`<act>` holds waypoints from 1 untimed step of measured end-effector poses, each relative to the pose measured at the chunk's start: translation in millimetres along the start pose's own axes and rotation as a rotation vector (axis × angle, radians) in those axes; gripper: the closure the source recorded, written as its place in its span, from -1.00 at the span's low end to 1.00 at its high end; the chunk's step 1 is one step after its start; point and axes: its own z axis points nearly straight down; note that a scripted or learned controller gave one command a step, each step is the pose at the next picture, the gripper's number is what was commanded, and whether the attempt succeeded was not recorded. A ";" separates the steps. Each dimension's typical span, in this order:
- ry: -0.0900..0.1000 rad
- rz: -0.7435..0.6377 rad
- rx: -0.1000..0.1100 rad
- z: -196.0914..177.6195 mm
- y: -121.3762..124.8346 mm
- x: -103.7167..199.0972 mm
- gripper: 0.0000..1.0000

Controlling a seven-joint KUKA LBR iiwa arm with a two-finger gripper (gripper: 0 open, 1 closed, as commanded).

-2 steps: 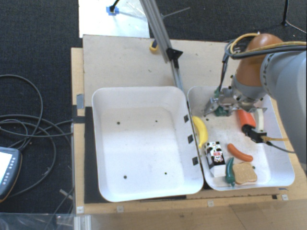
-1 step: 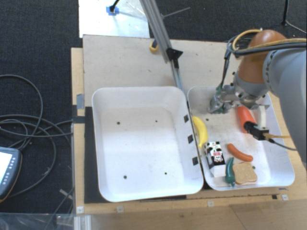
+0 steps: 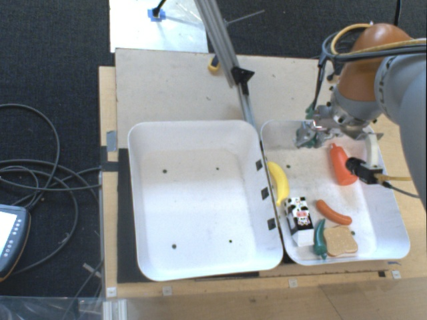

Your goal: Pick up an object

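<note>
We see the gripper [image 3: 308, 136] low over the back of the right bin [image 3: 393, 225], but we cannot tell how it is set; it is small and blurry. Just beside it lies an orange carrot [image 3: 340, 165]. Nearer the front lie one banana [image 3: 278, 182], one sausage [image 3: 333, 213], one cow-spotted box [image 3: 299, 213], one green pepper [image 3: 320, 239] and one slice of bread [image 3: 341, 243]. The left bin [image 3: 200, 199] sits beside it on the pale surface [image 3: 167, 85]. Dark carpet [image 3: 47, 45] with loose cables [image 3: 40, 172] lies around.
</note>
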 end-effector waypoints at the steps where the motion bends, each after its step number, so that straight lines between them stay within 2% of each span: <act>1: 0.000 0.000 -0.001 -59.5 -4.8 5.9 1.00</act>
